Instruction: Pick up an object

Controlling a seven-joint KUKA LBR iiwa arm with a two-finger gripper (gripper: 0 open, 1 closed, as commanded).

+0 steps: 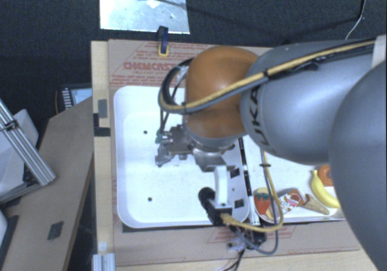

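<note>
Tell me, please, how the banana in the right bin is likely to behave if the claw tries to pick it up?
The banana is curved and smooth-skinned, so it may rock or swivel when pinched off-centre. It looks like a light toy, probably easy to lift. It lies close against the cone-shaped item and an orange object, so a push would likely nudge those too.

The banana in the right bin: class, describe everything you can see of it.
The banana is yellow and smooth, curving from upper left to lower right. It lies flat on the white floor of the right bin, near the bin's front edge. The grey arm hides its upper end. An orange thing sits against its upper part, and a brown cone lies just left of its lower end.
</note>
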